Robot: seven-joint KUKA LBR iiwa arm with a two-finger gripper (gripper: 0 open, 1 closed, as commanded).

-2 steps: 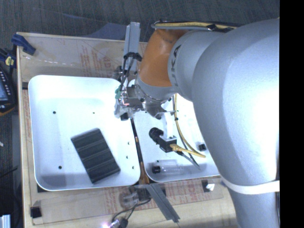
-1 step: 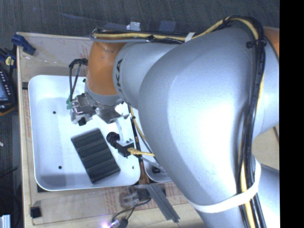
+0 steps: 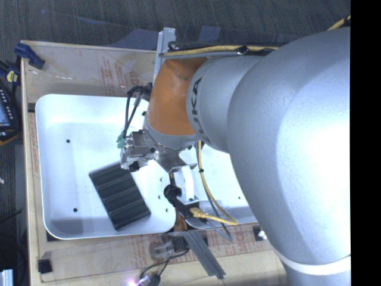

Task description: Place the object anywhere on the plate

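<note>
Camera view. The arm (image 3: 268, 130) reaches in from the right and covers most of the right bin (image 3: 229, 186). Its orange band (image 3: 172, 97) sits over the divide between the two bins.

Left bin (image 3: 65, 159), white and shallow: a dark ribbed rectangular plate (image 3: 119, 196) lies flat on its floor near the front wall, turned at an angle to the bin sides.

The tool (image 3: 136, 155) hangs under the wrist, at the plate's upper right corner, just above or touching it; I cannot tell which. The wrist hardware and cables (image 3: 134, 109) hide its tip, so I cannot tell whether it is parted or closed, or whether it carries anything.

Task's thing: no separate object can be made out on the bin floor or on the plate. If one is there, it is under the wrist or the arm body.

Risks, as judgement:
- The tool may be empty, and a release here would put nothing on the plate. Cause: a failed pick that goes unnoticed because the arm blocks the view.
- The tool stands at the plate's corner rather than its middle, so a drop could land on the edge and roll onto the bin floor.
- Coming down further could shove or tip the plate, which lies loose in the bin.
</note>
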